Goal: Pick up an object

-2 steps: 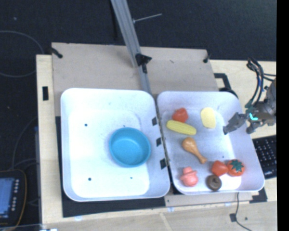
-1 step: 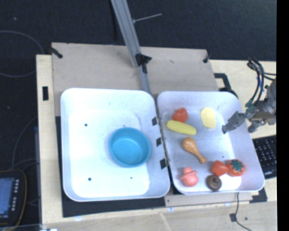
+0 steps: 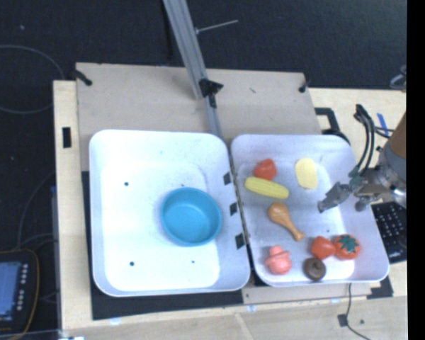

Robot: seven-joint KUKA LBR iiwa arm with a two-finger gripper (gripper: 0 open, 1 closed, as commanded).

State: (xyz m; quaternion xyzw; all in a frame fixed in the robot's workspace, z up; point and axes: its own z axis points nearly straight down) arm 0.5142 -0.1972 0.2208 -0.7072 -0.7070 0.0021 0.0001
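Note:
The right bin (image 3: 333,147) holds several toy foods. There is a red piece (image 3: 265,169), a yellow corn cob (image 3: 266,187), a pale yellow piece (image 3: 307,173) and a brown drumstick (image 3: 286,220). Along the bin's front lie a pink piece (image 3: 278,260), a small brown round piece (image 3: 314,268), a red piece (image 3: 323,247) and a red fruit with a green top (image 3: 347,246). My gripper (image 3: 346,200) hangs over the right side of this bin, above bare floor, right of the drumstick and above the red fruits. It looks open, with nothing between its fingers.
A blue bowl (image 3: 190,215) sits in the left bin (image 3: 127,161). A grey metal pole (image 3: 188,41) slants up from between the two bins at the back. A dark keyboard (image 3: 391,225) lies right of the right bin.

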